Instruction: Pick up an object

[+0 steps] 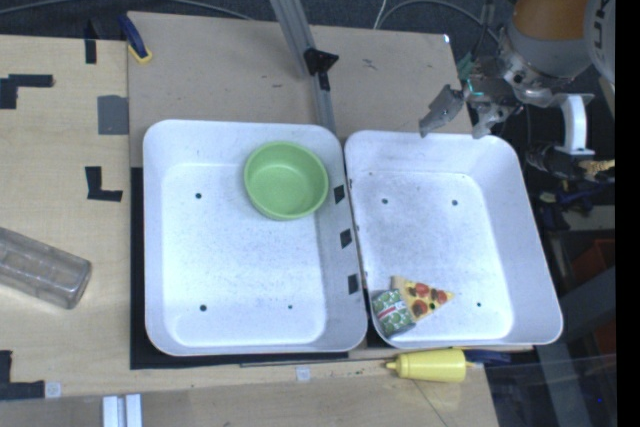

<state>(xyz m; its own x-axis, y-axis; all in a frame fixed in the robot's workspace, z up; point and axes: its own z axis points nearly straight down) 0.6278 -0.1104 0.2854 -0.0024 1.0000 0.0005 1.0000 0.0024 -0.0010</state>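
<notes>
Even light, soft shadows — slightly grainy, blurred

Arm [560,5]: orange band on the segment above the wrist, grey casing beside it. Wrist section silver-grey metal. Gripper [460,112]: two dark grey fingers, small teal parts at their base. Black cables loop near the arm's top.

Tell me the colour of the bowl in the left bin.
The bowl is light green, plain inside, seen clearly in the camera view.
</notes>
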